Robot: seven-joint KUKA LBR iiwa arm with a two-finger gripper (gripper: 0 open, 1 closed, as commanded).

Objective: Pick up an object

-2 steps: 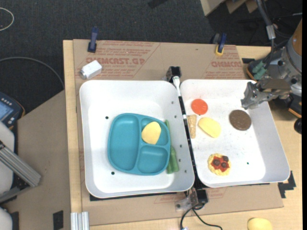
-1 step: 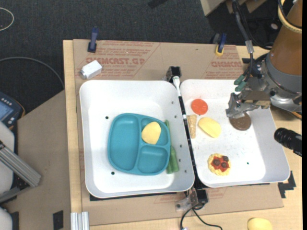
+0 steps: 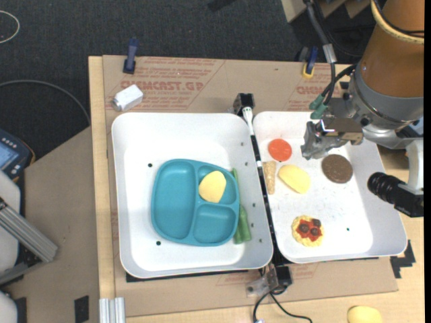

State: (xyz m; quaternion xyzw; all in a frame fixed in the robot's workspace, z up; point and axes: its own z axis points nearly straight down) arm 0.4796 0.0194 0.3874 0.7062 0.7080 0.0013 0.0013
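The camera view is cut off at the right and top by the arm (image 3: 397,52), whose grey and orange body is seen only in part. The gripper (image 3: 315,145) hangs over the upper part of the right bin (image 3: 357,244); it is dark and small in the picture, and whether its fingers are apart or together cannot be told. Nothing is seen between them.

Two white bins are counted on the table (image 3: 101,180). In the left bin (image 3: 131,200) one teal divided plate (image 3: 178,207) is seen, with one yellow lemon-like piece (image 3: 213,186) lying in its upper right compartment. One green pod-like piece (image 3: 241,222) is wedged between the plate's right edge and the bin wall, partly hidden by the plate.

In the right bin five things are counted: one red round piece (image 3: 280,149) just left of the gripper, one brown disc (image 3: 337,168) just below and right of it, one yellow piece (image 3: 294,178), one pale tan piece (image 3: 270,177) against the left wall, and one small pizza-like piece (image 3: 308,230) with red dots, well apart near the front.

A yellow thing (image 3: 363,313) is cut off by the lower edge, outside the bins.
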